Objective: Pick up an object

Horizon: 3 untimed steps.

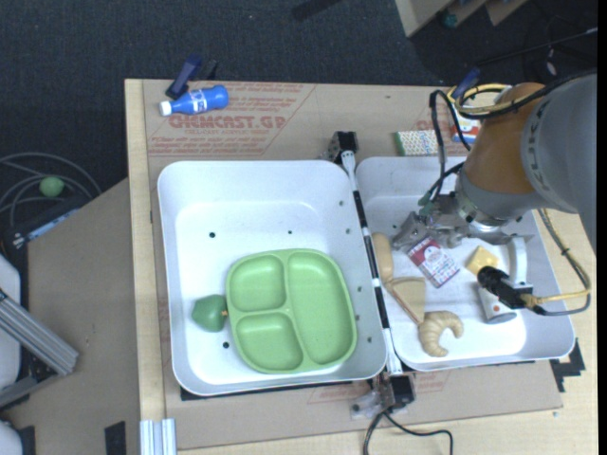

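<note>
A: Looking down at your worktop (142, 254), you see two shallow white bins side by side. The left white bin (237, 197) holds a light green three-compartment plastic tray (287, 308), and a small green rounded toy (208, 313) lies touching the tray's left edge.

B: And the arm?

A: Your grey arm with the orange band (517, 150) reaches into the right white bin (398, 173) from the right. The end effector (427, 230) is low over a red and white flat packet (435, 262). You cannot tell how wide it stands; the wrist hides it.

B: What else lies in that bin?

A: A tan croissant-shaped toy (440, 331) is near the front wall, a pale beige strip (408, 297) is just beside it, and a small yellow wedge (481, 258) is right of the packet. A blue and white bottle (194, 100) lies on the worktop behind the left bin.
</note>
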### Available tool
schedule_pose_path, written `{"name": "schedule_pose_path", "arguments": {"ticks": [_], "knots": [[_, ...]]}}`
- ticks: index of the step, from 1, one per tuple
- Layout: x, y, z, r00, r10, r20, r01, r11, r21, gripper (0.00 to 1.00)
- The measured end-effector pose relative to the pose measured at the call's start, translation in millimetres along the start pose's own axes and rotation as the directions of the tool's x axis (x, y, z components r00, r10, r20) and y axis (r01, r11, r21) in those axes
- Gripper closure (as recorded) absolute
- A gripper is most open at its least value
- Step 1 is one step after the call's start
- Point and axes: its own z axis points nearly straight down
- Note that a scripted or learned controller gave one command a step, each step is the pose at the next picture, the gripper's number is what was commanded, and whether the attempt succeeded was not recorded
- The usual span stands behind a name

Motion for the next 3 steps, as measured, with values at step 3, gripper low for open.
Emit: {"name": "schedule_pose_path", "arguments": {"ticks": [3], "knots": [[0.6,26.4,-0.4,1.000,-0.001,0.001,0.001,1.000,-0.004,0.00]]}}
